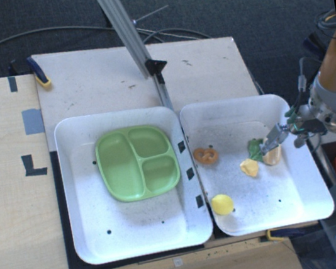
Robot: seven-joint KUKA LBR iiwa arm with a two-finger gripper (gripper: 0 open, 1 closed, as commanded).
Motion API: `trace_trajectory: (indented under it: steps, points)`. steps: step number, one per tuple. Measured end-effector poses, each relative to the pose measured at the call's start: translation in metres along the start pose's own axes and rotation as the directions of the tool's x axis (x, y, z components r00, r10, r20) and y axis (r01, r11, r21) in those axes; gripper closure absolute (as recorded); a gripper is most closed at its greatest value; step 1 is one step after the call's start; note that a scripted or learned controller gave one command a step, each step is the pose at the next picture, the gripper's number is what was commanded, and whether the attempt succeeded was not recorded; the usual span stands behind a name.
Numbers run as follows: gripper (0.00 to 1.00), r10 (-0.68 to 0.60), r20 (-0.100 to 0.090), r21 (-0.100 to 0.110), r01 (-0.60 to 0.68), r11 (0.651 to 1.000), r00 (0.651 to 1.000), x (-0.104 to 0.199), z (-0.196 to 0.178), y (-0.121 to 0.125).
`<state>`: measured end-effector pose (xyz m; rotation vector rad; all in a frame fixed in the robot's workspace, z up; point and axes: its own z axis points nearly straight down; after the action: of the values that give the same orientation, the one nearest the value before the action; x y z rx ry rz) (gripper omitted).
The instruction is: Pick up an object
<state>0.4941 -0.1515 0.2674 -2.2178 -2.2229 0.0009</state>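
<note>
Approach step: gripper (275, 138) is low in the right bin (306, 197), just above the tan piece (272, 156); finger state indeterminable; next, close and lift.

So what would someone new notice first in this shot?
Probably the green plate, a divided one lying flat in the left bin. Next, the small bright items scattered in the right bin: a lemon near its front, an orange piece by the divider, and a yellow piece with a green item where the gripper reaches in.
</note>
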Motion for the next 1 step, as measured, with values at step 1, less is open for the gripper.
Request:
trace_trajectory:
  steps: [1]
  points:
    - [0.00, 0.000, 0.000, 0.000, 0.000, 1.000, 1.000, -0.0001, 0.0000, 0.0000]
